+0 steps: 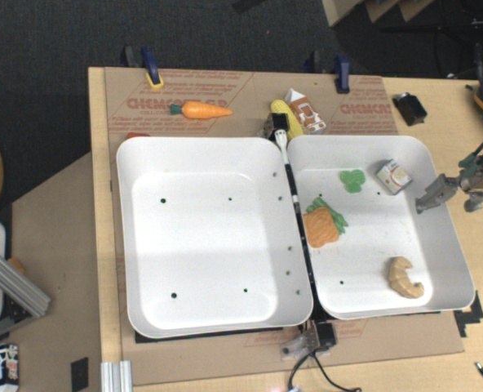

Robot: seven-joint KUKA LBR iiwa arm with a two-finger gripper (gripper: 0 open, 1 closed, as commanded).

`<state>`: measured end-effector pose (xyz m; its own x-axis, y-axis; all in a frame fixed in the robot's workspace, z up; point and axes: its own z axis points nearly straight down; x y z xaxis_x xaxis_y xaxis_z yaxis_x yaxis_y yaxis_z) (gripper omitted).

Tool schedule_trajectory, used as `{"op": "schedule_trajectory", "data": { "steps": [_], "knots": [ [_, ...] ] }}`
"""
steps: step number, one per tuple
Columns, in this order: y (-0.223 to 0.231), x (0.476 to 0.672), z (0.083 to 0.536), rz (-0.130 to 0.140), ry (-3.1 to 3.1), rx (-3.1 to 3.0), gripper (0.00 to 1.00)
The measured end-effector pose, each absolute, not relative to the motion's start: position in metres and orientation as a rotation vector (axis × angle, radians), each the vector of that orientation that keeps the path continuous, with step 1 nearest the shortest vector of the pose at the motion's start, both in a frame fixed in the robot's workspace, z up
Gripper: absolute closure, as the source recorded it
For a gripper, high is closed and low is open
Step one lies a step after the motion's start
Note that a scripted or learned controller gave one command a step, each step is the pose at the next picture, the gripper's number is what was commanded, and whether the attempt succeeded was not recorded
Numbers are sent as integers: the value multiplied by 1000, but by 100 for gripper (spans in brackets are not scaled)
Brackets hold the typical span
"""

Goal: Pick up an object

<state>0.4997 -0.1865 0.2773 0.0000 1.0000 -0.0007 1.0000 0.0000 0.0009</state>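
The right bin [445, 251] holds a green broccoli piece [352, 180], a small grey and white carton [392, 176], an orange toy with green leaves [323, 224] and a tan croissant-shaped piece [405, 277]. My gripper [437, 193] hangs at the right bin's right rim, just right of the small carton. It is apart from every object and nothing shows in it. Most of the arm is cut off by the view's right side.
The left bin [209, 235] lies beside the right one. Behind the bins on the brown board lie a carrot [201, 110], a banana [281, 114] and a small red-and-white box [307, 114]. Two blue clamps [152, 68] hold the board's far edge.
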Motion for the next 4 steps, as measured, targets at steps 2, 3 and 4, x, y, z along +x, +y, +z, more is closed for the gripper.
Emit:
{"op": "schedule_trajectory", "data": {
  "steps": [2, 3, 4],
  "knots": [
    [-120, 515, 82, -1, 2232, 2220, 0],
    [-111, 599, 85, 7, 2222, 2211, 0],
    [-102, 663, 86, 4, 2221, 2215, 0]
  ]
}}
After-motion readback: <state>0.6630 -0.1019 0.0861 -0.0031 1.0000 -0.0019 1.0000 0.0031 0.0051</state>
